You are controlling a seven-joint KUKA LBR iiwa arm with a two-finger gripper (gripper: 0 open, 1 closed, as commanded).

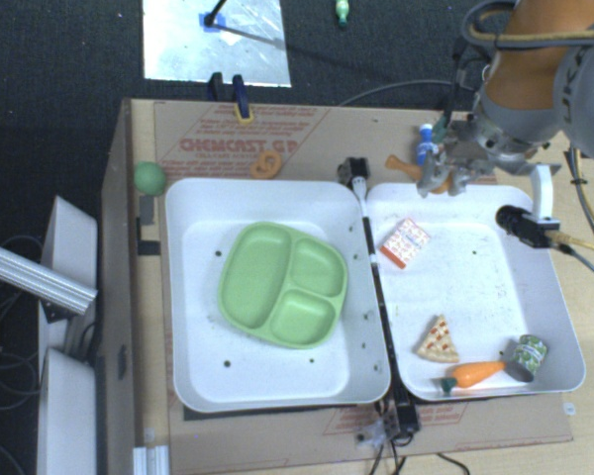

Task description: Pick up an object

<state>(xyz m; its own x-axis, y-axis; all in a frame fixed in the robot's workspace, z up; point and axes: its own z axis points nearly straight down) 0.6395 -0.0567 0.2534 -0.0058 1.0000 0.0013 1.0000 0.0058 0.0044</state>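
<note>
In the right bin [535, 295] lie a small red-and-white box [404, 242] near the back left, a pizza slice [438, 340] and an orange carrot [473, 373] at the front, and a green-grey can [526, 356] in the front right corner. My gripper [444, 183] hangs over the back rim of the right bin, above and to the right of the box. Its fingers point down with a small gap and nothing between them.
A green divided plate [282, 283] fills the middle of the left bin [208, 364]. A black fixture [520, 223] juts over the right bin's back right edge. A green ball [149, 177] and an orange ring [265, 164] lie on the board behind the bins.
</note>
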